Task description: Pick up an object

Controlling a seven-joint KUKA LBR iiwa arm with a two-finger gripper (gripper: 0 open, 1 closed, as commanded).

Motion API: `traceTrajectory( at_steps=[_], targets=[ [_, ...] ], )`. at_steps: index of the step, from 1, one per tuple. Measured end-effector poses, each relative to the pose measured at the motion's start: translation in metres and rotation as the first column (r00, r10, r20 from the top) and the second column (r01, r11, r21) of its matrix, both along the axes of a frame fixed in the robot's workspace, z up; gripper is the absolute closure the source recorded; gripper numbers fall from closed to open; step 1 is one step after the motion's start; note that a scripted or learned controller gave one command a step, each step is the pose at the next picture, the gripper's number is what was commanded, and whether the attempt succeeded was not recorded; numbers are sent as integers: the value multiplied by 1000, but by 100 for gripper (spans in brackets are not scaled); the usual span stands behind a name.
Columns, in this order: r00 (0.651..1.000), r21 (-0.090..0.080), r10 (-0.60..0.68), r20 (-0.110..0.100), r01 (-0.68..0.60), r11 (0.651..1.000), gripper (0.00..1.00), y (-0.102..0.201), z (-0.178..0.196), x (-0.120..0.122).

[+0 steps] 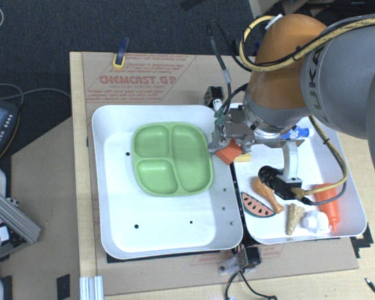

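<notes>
Toys are lying scattered in the right bin, and the nearest of them to the gripper is an orange-red piece sitting right under the wrist, at the bin's upper left corner beside the wall shared with the left bin. The piece is peeking out just below the dark gripper body, touching or nearly touching it, but the grey and orange bulk of the arm is covering the tips, so whether the gripper is spread or closed, and whether it has hold of the piece, is impossible to tell. Further down the right bin a watermelon slice is lying near the dividing wall, a brown croissant-like piece is resting just above it, an ice-cream cone is lying near the bottom, and an orange carrot is pointing toward the lower right corner with a small white lump beside it. A blue item is showing partly from behind the wrist, too hidden to name. A black-tipped fitting with a cable is hanging across the middle of the bin. In the left bin a green divided plate is lying flat, well apart from the toys. Both bins are sitting on the cardboard-covered bench.
</notes>
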State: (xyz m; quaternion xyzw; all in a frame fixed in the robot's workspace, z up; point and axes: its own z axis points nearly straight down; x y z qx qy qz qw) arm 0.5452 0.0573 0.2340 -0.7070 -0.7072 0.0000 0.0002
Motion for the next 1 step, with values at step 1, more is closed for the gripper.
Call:
traceTrajectory(
  at_steps=[1],
  targets=[
    [1000,0,0,-3,0,1000,100,3,-3,-6]
  ],
)
